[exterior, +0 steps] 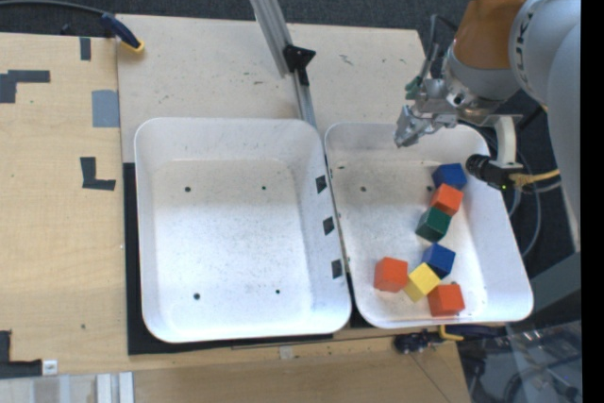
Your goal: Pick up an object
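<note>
Blue block (450,175), topmost of the cluster at the right bin's (377,316) right side: lies just below-right of the gripper (408,135); finger opening cannot be told.

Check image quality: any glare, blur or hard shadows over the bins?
Camera view: even, soft lighting; the white bins show no blown-out glare, the blocks are sharp with faint shadows, and the gripper looks slightly soft against the right bin's rim.
</note>
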You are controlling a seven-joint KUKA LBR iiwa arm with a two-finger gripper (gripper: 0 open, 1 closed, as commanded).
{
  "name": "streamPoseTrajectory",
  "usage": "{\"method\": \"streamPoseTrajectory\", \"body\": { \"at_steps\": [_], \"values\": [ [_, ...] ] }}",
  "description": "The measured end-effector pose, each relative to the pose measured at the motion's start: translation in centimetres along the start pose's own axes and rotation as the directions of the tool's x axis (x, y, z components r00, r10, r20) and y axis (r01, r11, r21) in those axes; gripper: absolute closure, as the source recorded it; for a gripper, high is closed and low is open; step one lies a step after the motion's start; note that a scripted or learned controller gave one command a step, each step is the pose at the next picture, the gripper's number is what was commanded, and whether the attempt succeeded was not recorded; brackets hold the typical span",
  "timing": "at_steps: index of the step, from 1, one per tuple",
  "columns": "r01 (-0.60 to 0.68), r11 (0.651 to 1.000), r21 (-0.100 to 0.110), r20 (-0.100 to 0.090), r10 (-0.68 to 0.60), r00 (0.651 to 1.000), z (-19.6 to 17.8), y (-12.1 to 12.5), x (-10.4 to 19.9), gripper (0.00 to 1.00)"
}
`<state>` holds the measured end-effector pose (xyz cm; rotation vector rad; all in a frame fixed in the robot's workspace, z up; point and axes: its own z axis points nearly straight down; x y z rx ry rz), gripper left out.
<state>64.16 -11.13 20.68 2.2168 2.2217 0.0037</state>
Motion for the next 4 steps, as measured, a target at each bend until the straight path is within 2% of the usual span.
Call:
{"method": "streamPoseTrajectory", "body": {
  "at_steps": [2,4],
  "values": [
    [0.006,1.000,0.004,-0.003,-0.006,1.000,-2.2,1.7,11.4,1.00],
    [0.004,1.000,0.005,-0.001,-0.004,1.000,-1.1,3.1,21.1,1.00]
  ]
}}
